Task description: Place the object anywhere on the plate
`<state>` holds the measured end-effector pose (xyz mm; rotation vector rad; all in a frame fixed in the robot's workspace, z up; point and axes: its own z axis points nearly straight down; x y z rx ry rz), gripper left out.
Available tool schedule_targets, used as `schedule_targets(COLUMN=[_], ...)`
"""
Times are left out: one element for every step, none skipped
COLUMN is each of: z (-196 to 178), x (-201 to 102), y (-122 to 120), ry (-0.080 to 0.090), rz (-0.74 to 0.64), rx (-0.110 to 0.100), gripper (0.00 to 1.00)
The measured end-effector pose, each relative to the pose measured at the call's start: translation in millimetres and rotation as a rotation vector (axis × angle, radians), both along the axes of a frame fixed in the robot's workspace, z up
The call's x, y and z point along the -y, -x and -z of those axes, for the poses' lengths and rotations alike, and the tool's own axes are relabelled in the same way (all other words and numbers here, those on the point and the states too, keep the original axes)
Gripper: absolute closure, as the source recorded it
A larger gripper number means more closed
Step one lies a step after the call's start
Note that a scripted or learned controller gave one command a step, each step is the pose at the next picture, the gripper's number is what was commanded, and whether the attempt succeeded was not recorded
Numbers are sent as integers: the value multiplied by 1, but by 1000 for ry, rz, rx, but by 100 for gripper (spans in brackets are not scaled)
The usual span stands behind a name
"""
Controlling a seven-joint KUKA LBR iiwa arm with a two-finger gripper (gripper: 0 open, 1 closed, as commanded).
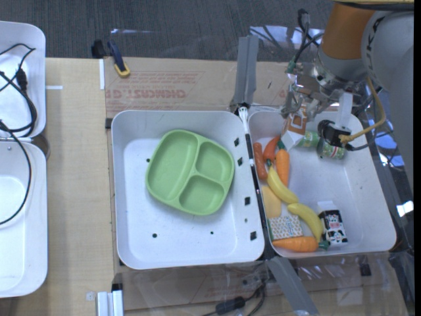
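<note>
So the gripper (299, 114) is hanging over the far left corner of the right bin (368, 203), and I honestly can't tell what its fingers are doing. The green plate (191, 172) is sitting in the middle of the left bin (131, 242), three compartments, nothing on it. Everything else is lying piled along the right bin's left wall: carrots (283, 165), two bananas (281, 186), another carrot (296, 243) at the near edge, plus a little cow-print carton (333, 226). A green can (331, 149) is lying near the gripper.
</note>
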<state>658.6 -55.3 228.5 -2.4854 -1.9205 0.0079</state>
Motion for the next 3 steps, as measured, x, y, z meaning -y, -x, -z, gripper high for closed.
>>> schedule_targets(z=[38,38,38], x=[-61,-130,-129], y=[19,42,42], ry=[-3,-3,-3], rz=[-262,-404,-403], rx=[0,0,0], gripper=[100,100,0])
